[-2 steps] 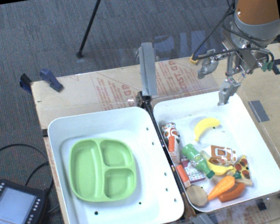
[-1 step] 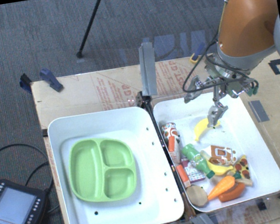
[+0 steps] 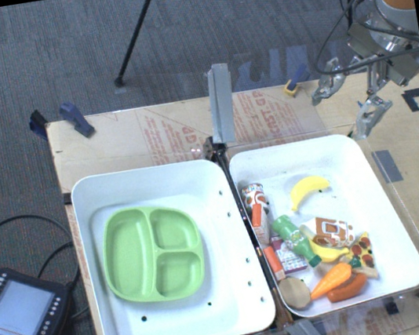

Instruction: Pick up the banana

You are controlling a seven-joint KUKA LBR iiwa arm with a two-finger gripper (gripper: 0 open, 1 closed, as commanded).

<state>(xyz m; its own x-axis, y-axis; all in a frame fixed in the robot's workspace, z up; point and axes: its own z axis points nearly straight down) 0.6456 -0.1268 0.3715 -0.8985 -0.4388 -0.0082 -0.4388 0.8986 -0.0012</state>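
Carrot [image 3: 333,279] and toy clutter sit nearest in the right bin [image 3: 385,197]. Curved yellow banana [image 3: 309,189] lies clear, below-left of the end effector [image 3: 351,103]. End effector hovers off the bin's far corner, fingers apparently spread, nothing held.

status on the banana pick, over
End effector open, up beyond right bin's far corner. Banana loose in right bin, apart from toy pile. Nothing covering it.

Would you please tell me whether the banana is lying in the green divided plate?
No, the banana lies in the right white bin, while the green divided plate sits in the left white bin.
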